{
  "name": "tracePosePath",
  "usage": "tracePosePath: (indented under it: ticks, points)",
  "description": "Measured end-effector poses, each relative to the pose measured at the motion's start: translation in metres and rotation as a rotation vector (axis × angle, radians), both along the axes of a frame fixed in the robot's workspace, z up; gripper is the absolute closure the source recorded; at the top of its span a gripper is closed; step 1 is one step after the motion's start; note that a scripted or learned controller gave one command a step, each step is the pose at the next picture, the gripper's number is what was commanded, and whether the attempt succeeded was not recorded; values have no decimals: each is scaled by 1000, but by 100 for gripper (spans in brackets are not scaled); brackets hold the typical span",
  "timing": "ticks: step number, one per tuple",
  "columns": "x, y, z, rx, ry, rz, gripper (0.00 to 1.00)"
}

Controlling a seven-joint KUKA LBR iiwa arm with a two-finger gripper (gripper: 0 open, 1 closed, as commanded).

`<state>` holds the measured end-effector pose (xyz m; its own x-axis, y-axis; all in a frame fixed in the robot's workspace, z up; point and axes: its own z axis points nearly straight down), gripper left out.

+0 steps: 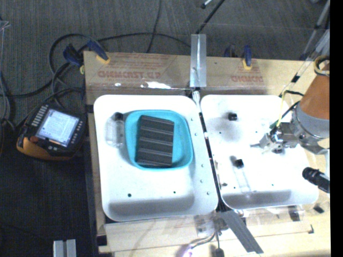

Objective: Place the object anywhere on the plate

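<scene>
Pincer (266, 142) over right bin (257, 191), grip state unclear; cardboard (139, 71) lettering unreadable.

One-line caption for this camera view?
Dark ribbed block lies on blue plate in left bin; claw over right bin.

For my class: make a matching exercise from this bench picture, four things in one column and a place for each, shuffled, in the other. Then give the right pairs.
Things
1. dark ribbed block
2. blue plate
3. end effector
4. handheld screen unit

Places
A. over the right bin
B. on the floor, to the bench's left as the picture shows it
C. lying on the plate
D. inside the left bin

Pairs: 1-C, 2-D, 3-A, 4-B
</scene>
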<state>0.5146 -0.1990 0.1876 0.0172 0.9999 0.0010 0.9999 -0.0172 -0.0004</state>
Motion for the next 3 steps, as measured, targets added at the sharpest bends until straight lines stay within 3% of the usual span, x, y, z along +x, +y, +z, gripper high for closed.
tracePosePath:
  ticks: [1,2,3]
  points:
    - [0,0,0,0,0,0,0]
    - [0,0,0,0,0,0,0]
    - [-31,70,9,0,5,-275,0]
